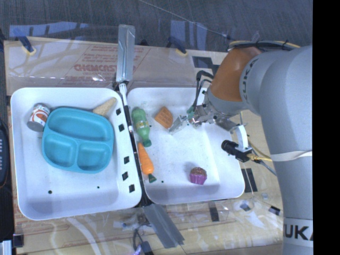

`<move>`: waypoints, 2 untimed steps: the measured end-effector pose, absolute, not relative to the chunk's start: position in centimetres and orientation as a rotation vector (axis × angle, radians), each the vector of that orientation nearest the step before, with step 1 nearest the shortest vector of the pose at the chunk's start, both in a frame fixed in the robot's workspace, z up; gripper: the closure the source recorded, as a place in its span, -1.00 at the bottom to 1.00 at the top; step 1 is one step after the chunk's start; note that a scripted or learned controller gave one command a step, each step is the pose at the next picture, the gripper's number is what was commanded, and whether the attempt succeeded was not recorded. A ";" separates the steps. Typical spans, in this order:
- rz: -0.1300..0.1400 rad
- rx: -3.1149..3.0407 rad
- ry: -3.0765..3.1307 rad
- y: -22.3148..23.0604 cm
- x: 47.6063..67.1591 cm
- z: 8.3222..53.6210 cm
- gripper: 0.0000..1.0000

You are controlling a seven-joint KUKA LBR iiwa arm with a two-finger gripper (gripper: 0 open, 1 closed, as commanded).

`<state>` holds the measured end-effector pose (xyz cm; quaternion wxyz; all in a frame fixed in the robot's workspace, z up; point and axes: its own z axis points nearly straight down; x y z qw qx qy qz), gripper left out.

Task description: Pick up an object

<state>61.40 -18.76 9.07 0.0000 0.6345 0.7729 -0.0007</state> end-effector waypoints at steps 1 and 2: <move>0.005 1.974 2.441 -12.7 65.9 14.6 -1.00; -0.006 1.971 2.447 -11.6 65.6 9.0 -1.00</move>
